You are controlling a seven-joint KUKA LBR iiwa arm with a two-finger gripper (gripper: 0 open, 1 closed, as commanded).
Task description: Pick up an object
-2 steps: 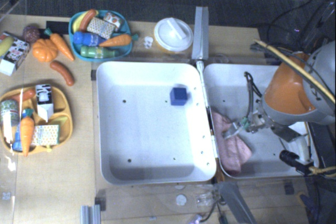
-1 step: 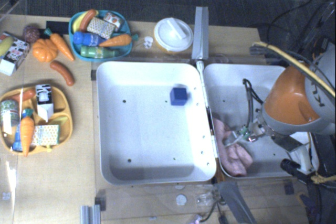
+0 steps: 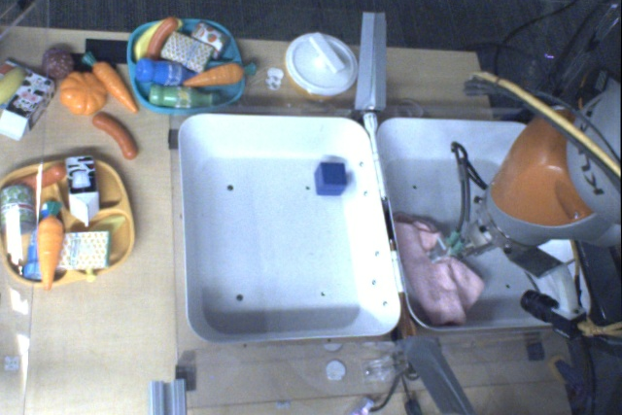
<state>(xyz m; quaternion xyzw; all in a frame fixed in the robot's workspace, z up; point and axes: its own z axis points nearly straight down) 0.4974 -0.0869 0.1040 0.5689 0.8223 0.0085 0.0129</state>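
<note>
Down in the right bin the arm hangs low, gripper right at the pink cloth, which lies bunched toward seven o'clock of that bin. This looks like the grasp step; next, I reckon, a firm close and a straight lift. How wide the jaws stand I cannot tell, nor whether any cloth is caught, since they are small and dark against the folds. A blue block sits alone in the left bin, toward one o'clock.
</note>
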